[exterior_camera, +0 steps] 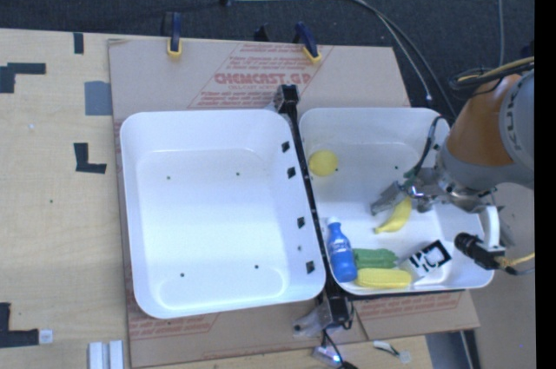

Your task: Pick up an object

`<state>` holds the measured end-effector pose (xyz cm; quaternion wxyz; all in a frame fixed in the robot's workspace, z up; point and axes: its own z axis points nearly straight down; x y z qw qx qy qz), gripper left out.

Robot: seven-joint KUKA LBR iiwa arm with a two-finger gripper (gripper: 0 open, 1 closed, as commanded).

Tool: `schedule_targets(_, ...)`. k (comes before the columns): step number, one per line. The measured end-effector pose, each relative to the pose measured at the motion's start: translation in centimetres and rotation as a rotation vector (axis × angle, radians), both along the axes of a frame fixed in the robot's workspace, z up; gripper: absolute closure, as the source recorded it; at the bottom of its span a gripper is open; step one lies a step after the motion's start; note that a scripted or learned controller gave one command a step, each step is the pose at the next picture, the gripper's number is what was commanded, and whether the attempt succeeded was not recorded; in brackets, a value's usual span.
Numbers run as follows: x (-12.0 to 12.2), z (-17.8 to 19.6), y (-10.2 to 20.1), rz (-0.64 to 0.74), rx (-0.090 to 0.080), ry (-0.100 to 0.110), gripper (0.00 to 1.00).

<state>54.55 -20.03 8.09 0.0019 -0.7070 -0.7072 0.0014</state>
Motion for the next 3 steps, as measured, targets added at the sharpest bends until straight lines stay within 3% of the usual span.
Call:
schedule_targets(1, 1.6, 7.3, -1.3, 0.0, -0.003, -0.01, 0.0)
schedule_targets(2, 1.2, 0.2, 0.6, 0.001, -0.001, -0.002, 0.0)
schedule_targets(3, 0.2, 0.5, -1.2, 0.0, -0.002, -0.007, 0.0)
